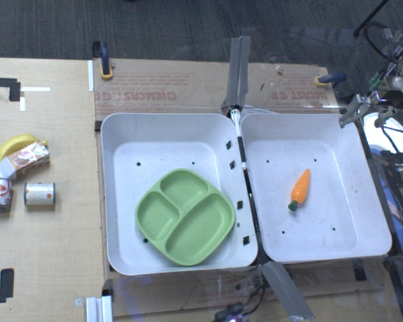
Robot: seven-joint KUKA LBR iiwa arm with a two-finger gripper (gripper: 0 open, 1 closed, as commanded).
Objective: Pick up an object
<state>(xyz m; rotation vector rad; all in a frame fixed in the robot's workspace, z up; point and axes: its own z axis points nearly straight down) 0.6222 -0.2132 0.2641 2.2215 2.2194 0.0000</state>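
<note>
Surveying before the approach, I log one candidate: carrot (300, 190) lying free near the middle of the right bin (363, 247), tip toward 1 o'clock. Left bin (114, 180) holds a green divided plate (185, 216). Jaws' state and position relative to it: cannot tell. Next move, I judge, needs a descent over the carrot.

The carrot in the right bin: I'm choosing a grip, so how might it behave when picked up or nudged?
The carrot looks like a small toy, so probably light. Its rounded, tapered body lies flat on the right bin floor, so a nudge may roll or swing it. Its smooth-looking surface could slip between narrow fingers.
</note>
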